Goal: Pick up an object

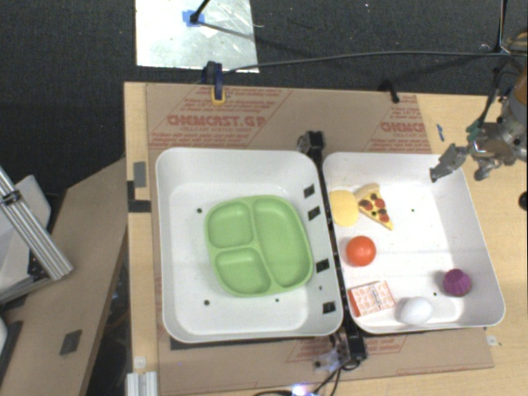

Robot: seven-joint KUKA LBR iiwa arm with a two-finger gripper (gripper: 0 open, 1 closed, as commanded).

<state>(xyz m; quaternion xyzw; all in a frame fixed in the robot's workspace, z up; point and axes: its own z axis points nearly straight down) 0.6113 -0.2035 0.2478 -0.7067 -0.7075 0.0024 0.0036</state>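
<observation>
On the worktop: two white bins side by side, left bin point(177, 221) and right bin point(478, 246), resting on a brown sheet with red print.
Left bin: holds a green tray point(258, 244) with three compartments, lying a little askew near the middle.
Right bin: holds six small things, all lying loose on the floor of the bin.
Yellow piece point(344, 207): at the upper left of the right bin, close to the dividing wall.
Pizza slice point(374, 205): just beside the yellow piece, touching or nearly touching its right edge; which one cannot be told.
Tomato point(360, 251): below the yellow piece, apart from it, near the left wall.
Red box point(371, 297): below the tomato, near the lower left corner, slightly tilted.
White egg point(415, 309): just right of the red box, by the front wall.
Purple ball point(457, 282): near the right wall, to the upper right of the egg and apart from it.
Pincer point(466, 159): over the upper right corner of the right bin, well apart from every item; nothing sits between its fingers, and its spread cannot be told.
Arm: enters from the right edge, above the bin's far right corner.
</observation>
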